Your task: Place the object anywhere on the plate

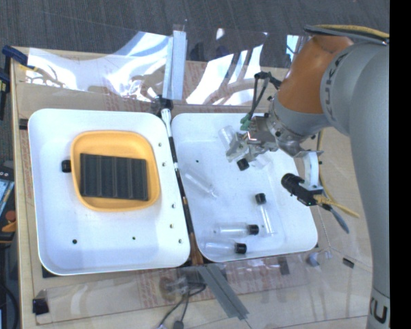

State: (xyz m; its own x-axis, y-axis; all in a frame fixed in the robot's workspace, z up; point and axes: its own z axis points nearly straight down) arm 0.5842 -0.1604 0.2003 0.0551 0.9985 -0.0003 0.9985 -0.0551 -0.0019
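Note:
A yellow plate (109,141) lies in the left bin (48,232) and carries a black ridged rectangle (115,177). My gripper (250,141) is low over the upper middle of the right bin (298,235). Directly under it is a clear vial (231,142), with a black cap (243,164) just below. Whether the vial is gripped is hidden by the wrist. Several more clear vials lie loose in the right bin: one without a visible cap (200,183), one upright-looking with a black cap (260,199), and two along the front (234,231).
A small black piece (66,166) sits in the left bin just left of the plate. The ridge between the bins (177,184) runs between plate and vials. Clear plastic sheeting (144,60) stands behind the bins. The grey arm (359,115) covers the right side.

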